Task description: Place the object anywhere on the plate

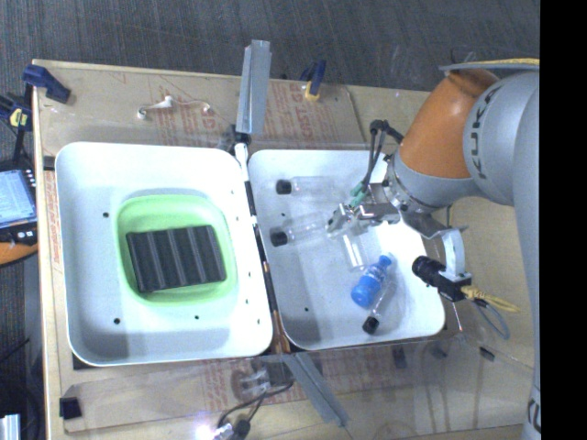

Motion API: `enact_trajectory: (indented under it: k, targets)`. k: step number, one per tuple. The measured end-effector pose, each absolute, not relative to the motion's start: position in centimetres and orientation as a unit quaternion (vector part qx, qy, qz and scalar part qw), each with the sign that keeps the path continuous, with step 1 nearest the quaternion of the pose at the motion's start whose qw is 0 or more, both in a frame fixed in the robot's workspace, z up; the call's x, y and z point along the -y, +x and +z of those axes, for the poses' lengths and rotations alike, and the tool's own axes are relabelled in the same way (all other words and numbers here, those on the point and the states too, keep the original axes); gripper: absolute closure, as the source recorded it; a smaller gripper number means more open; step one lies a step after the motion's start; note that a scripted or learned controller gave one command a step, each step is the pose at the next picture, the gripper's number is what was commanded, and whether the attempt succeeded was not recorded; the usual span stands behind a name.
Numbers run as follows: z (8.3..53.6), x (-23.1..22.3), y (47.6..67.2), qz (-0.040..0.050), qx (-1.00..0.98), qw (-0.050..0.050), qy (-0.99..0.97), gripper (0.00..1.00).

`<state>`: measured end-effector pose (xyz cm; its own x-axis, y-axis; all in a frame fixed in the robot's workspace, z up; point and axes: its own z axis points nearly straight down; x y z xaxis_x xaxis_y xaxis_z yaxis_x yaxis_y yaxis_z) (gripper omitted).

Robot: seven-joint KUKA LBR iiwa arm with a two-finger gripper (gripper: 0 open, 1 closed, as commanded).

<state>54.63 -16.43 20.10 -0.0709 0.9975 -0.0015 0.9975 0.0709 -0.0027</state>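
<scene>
Dark grey carpet floor [138,16] behind; plywood bench [119,90] with blue clamps [316,76]; bright glare at its front edge.

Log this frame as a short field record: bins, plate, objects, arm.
left bin: holds a green plate with a dark ribbed insert
right bin: clear plastic bottles, black caps; one bottle with blue label
arm: over right bin
pincer: low among the clear bottles, grip unclear
task state: no bottle on plate yet
</scene>
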Motion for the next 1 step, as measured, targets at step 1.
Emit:
enact_trajectory:
  k: [1]
  targets:
    - [20.10, 16.43, 54.63, 0.0015, 0.732, 0.000, -0.682, 0.00]
